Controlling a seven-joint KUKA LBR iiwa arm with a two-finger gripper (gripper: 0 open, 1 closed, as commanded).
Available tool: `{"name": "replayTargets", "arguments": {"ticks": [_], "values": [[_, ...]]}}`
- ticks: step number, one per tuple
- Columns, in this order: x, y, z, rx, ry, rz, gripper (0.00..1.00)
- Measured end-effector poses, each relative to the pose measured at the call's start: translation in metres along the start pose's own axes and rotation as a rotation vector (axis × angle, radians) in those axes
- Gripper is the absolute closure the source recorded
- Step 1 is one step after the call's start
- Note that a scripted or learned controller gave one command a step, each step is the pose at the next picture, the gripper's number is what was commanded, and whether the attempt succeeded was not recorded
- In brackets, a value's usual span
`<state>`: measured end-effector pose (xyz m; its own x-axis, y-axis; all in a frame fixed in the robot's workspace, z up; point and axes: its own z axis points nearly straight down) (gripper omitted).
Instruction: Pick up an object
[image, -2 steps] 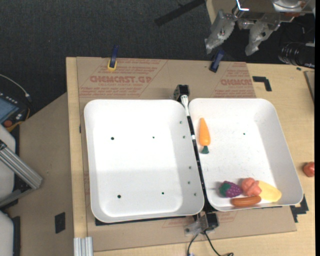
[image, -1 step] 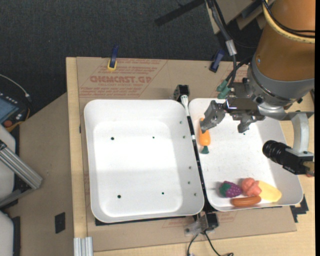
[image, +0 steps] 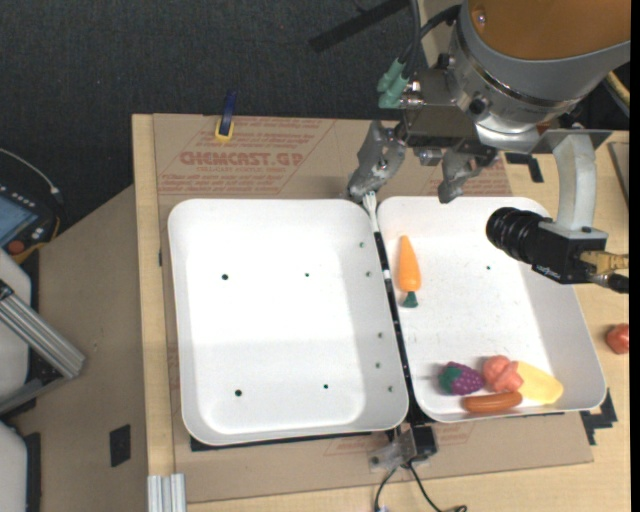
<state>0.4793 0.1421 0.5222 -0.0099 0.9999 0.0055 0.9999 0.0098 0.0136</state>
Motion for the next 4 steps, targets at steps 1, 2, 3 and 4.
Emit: {"name": "replayTargets", "arguments": {"ticks": [1,2,3,4], "values": [[-0.005,0.000,0.006,0.014,-0.006,0.009,0.00],[-0.021,-0.003,0.148,0.026,-0.009,0.013,0.00],[-0.020,-0.001,0.131,0.011,-0.005,0.011,1.00],[-0.010,-0.003,0.178,0.017,-0.006,0.011,1.00]]}}
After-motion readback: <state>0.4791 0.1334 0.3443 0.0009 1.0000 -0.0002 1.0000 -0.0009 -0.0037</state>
